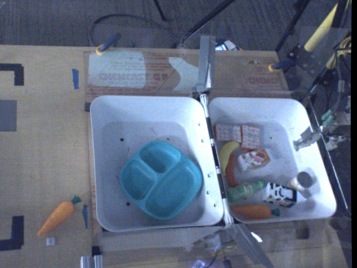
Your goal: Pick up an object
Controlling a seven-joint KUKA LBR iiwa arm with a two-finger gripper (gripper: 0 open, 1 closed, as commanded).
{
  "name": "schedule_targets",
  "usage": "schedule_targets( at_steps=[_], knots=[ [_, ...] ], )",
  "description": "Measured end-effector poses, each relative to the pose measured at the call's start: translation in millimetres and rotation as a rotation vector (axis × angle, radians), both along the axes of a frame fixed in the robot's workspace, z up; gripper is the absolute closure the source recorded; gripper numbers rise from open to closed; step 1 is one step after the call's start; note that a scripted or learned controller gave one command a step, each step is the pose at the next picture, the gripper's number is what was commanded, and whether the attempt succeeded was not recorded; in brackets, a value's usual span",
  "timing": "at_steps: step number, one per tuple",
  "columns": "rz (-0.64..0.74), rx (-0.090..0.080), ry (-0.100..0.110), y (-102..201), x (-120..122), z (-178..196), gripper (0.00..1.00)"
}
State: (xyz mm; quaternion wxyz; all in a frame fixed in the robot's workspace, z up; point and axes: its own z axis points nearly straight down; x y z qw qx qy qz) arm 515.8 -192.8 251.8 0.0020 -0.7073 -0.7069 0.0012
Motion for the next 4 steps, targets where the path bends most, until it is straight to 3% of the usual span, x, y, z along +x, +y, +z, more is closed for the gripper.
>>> schedule_targets(
  at_steps=[1, 2, 3, 4],
  knots=[
    [-0.008, 0.0, -0.007, 28, -5, -166, 0.0],
    [-0.014, -0.001, -0.007, 26, -6, -157, 1.0],
    [-0.131, -0.001, 0.002, 105, -37, -14, 1.0],
    [-0.407, -0.003, 0.005, 165, -37, -29, 1.0]
  ],
)
